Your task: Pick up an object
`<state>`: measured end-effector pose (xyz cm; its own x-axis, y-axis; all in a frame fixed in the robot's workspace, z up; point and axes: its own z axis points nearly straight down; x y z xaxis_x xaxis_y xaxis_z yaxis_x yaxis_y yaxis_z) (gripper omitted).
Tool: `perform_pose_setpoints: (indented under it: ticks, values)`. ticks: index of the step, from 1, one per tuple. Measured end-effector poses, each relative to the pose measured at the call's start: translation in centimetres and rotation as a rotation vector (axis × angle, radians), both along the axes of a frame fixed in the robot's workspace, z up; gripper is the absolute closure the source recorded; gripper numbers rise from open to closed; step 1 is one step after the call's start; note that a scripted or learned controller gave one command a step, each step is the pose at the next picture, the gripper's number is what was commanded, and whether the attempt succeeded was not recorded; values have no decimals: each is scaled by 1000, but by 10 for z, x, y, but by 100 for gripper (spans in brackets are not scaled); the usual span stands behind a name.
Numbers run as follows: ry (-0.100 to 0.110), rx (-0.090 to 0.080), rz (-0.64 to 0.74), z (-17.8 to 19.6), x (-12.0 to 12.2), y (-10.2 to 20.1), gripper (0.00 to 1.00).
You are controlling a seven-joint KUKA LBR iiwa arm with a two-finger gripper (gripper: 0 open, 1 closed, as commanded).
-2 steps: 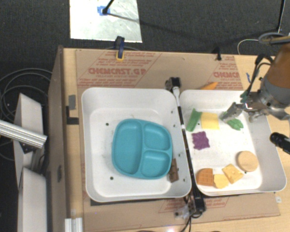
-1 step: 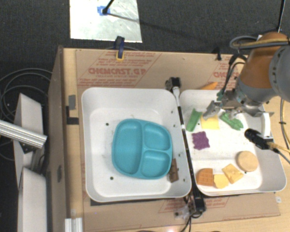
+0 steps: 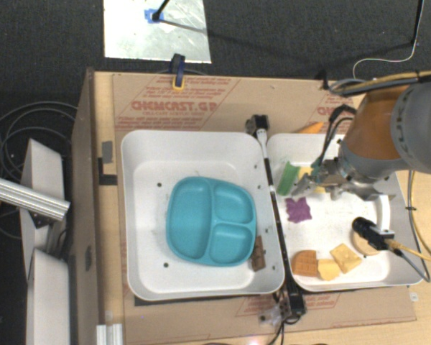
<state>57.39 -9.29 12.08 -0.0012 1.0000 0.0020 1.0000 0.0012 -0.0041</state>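
Nothing lifted yet. Gripper (image 3: 309, 184) low in right bin (image 3: 345, 284), just beside green block (image 3: 287, 175), near purple piece (image 3: 297, 209) (spread or pinched: cannot tell). Grasp and lift left to do.

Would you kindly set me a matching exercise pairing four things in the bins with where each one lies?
Things:
1. teal plate
2. green block
3. purple piece
4. brown piece

Places:
A. right bin, far-left part, by the divider
B. left bin, right edge, beside the plate's near corner
C. middle of the left bin
D. right bin, just nearer the camera than the green block

Pairs: 1-C, 2-A, 3-D, 4-B
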Motion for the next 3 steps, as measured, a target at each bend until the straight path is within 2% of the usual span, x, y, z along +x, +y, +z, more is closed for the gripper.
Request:
perform_pose_setpoints:
  ticks: [1,2,3]
  values:
    - [-2,-1,-1,-25,-11,8,0]
    - [-4,-1,-1,-36,-32,1,0]
    - [-12,-7,-2,-2,7,-51,0]
